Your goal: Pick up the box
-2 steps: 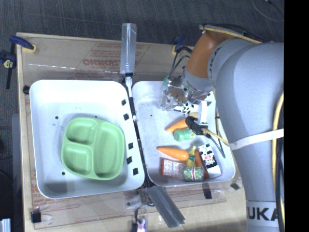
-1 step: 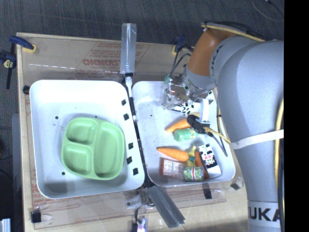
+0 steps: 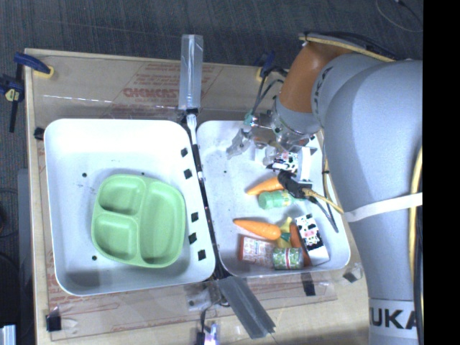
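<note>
here the grey arm (image 3: 374, 164) reaches in from 3 o'clock over the right bin (image 3: 215, 192), its orange band (image 3: 305, 74) sitting up toward 1 o'clock. the tool (image 3: 284, 165) hangs low in the upper half of that bin, near its far right side, just above the small heap of things; whether it is open or closed i cannot tell, since the wrist and cables cover it, and nothing can be seen gripped in it.

the box (image 3: 311, 238), white with black cow-like patches, lies near the bin's 4 o'clock corner, tilted, well below the tool and apart from it. a second patch of the same black-and-white print (image 3: 286, 165) shows right at the tool, but what it belongs to is unclear. just under the tool lie a short carrot (image 3: 264, 187) and a pale green item (image 3: 273, 200), touching or nearly so. lower down a longer carrot (image 3: 257, 228) lies across the bin toward 9 o'clock of the box, and a reddish packet (image 3: 254, 249) and a green-labelled can (image 3: 287, 259) rest along the near wall at 6 o'clock.

the left bin (image 3: 65, 142) holds a green divided plate (image 3: 140, 221), sitting a bit toward its 5 o'clock side. both bins rest side by side on the desk (image 3: 108, 85).
</note>
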You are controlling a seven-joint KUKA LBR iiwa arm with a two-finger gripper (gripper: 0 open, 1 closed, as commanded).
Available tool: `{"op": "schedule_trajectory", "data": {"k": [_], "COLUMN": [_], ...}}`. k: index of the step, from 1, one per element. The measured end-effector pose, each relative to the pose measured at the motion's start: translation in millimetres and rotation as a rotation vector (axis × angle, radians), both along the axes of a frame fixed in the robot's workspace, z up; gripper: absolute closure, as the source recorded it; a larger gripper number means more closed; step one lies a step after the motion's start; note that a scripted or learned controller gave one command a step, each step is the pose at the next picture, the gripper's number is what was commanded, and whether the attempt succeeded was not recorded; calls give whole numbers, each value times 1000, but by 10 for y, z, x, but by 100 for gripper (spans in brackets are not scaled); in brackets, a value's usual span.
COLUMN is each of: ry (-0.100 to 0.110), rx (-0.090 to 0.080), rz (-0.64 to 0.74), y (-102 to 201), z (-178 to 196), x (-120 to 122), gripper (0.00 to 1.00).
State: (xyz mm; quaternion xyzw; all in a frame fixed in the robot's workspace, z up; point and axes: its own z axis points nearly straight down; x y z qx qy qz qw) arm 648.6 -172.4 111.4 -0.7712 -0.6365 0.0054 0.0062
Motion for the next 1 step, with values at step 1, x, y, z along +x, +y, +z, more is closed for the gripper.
{"op": "schedule_trajectory", "data": {"k": [1], "ry": [-14], "rx": [-4], "rz": [-312], "y": [-127], "z": [-187], "x": [-533], "gripper": [0]}}
